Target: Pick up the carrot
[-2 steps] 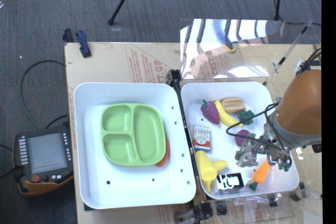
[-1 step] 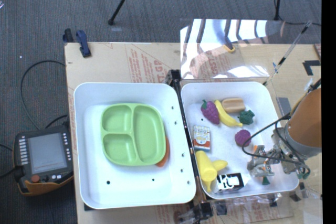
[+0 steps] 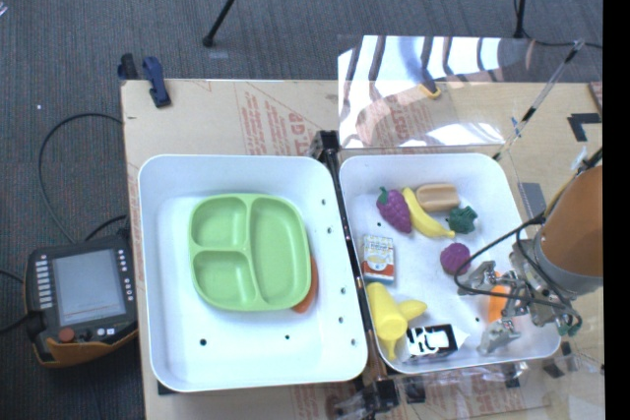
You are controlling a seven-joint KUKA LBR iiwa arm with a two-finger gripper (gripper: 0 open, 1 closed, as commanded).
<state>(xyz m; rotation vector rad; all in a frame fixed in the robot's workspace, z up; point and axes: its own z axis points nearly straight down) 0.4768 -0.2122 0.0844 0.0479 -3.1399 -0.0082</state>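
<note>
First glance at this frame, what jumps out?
The green divided plate sits in the left bin, covering most of something orange at its lower right edge. The right bin is crowded with toy food: purple grapes, a banana, a yellow bottle. At that bin's right side the gripper is low over the carrot.
</note>
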